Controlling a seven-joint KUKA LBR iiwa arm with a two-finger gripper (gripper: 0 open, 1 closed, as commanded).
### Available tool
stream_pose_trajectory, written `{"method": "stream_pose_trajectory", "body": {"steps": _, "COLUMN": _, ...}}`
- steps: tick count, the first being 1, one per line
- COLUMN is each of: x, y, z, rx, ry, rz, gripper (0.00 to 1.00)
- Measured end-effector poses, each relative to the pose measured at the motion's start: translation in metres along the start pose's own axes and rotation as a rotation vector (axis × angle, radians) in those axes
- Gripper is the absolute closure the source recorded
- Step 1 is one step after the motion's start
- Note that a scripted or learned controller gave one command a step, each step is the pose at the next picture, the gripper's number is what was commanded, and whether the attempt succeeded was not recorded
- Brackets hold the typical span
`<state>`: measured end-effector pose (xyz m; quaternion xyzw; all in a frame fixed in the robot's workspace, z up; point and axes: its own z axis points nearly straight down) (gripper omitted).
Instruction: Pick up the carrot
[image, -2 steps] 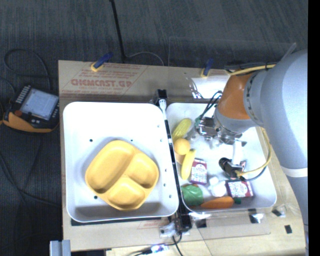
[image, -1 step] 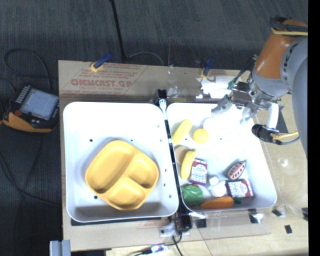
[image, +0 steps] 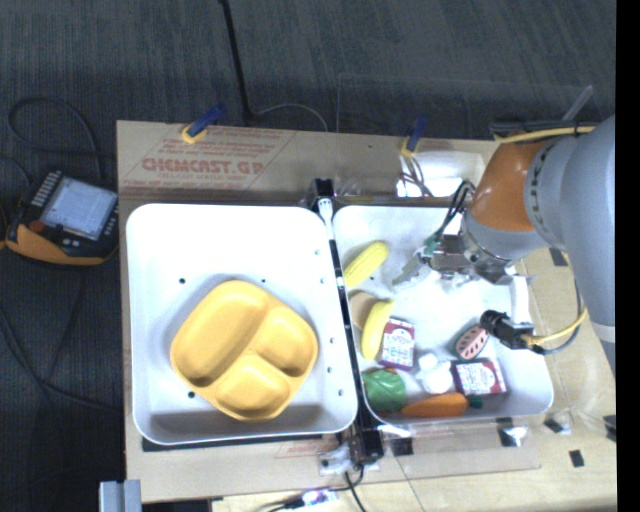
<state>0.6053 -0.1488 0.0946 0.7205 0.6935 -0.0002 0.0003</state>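
Carrot (image: 436, 405), orange, lies flat along the near wall of the right bin (image: 535, 400), apparently untouched, so the pick is judged not yet begun. Touching its left end is a green vegetable (image: 384, 387); just beside its right end sits a small red-and-white packet (image: 477, 378), and a white lump (image: 435, 376) rests just above it. Farther up the bin lie a second red packet (image: 398, 343), a yellow piece (image: 375, 325) beside it, a corn cob (image: 364, 262) near the divider, and a reddish oval item (image: 471, 342) to the right. The gripper (image: 425, 258) hangs over the upper part of the same bin, well apart from the carrot, with nothing seen in its grasp; how far it is open cannot be told from this slant. The left bin (image: 150, 300) carries a yellow divided tray (image: 243, 346) and plays no part here. What is left, by this reading, is the whole task: travel toward the near wall, descent over the carrot between its close neighbours, closure, and lift.
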Motion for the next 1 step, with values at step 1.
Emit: {"method": "stream_pose_trajectory", "body": {"steps": 1, "x": -0.0379, "y": 0.0649, "z": -0.0451, "rx": -0.001, "ry": -0.002, "rz": -0.225, "gripper": 0.0}}
